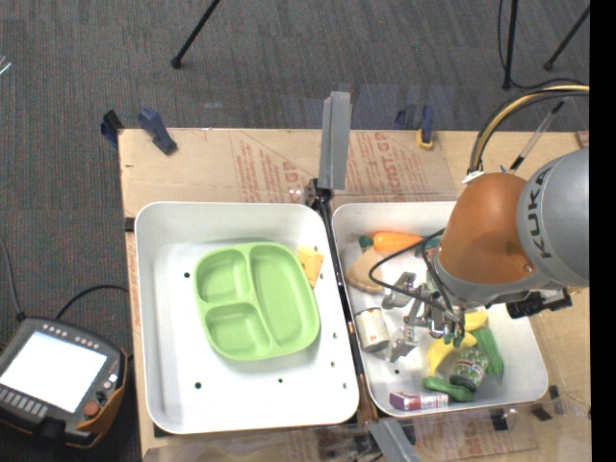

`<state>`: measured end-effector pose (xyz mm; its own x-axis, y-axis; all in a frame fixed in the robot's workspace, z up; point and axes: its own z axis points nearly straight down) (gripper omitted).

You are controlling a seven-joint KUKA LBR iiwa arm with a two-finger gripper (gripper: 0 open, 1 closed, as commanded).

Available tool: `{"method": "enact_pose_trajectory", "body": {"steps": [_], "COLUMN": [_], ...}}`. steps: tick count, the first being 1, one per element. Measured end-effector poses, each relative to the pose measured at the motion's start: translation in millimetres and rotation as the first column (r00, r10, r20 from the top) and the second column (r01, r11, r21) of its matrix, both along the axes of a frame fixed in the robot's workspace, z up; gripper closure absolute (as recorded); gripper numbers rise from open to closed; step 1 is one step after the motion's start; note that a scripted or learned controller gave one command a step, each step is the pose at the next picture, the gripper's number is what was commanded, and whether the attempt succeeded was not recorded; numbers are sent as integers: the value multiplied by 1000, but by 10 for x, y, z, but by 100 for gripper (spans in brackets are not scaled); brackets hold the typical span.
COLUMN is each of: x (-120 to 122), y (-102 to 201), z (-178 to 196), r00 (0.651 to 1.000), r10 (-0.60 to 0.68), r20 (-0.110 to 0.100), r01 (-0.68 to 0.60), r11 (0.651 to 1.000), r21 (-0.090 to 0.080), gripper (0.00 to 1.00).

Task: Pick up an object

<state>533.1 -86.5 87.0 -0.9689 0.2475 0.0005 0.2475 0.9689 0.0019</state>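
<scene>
At the far left, off the table, a handheld control pendant [60,378] with a pale screen lies on the dark floor. On the cardboard-topped table [241,166] the left bin [159,258] holds a light green divided plate [257,299], three compartments up, with a small yellow wedge [310,263] touching its far right edge. A grey upright post [335,142] stands at the far end of the seam between the bins. The right bin [534,378] is crowded: an orange carrot [397,242] lies near its far wall, a tan rounded piece [364,275] just nearer, a small silvery can [372,328] toward the left wall, and a white and pink packet [419,400] by the near wall. The gripper [423,327] hangs over the middle of this bin, cables looped about it; whether its jaws are released or clenched cannot be told. Just right of it lie a yellow banana-like piece [445,349], a dark green-labelled jar [469,366] and a green vegetable [491,351], bunched together and partly covered by the arm's orange band [486,239].
</scene>
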Motion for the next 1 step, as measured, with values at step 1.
{"method": "enact_pose_trajectory", "body": {"steps": [1], "x": [1036], "y": [-123], "z": [0], "r00": [991], "r10": [-133], "r20": [-1], "r01": [133], "r11": [991], "r21": [-3], "gripper": [0]}}
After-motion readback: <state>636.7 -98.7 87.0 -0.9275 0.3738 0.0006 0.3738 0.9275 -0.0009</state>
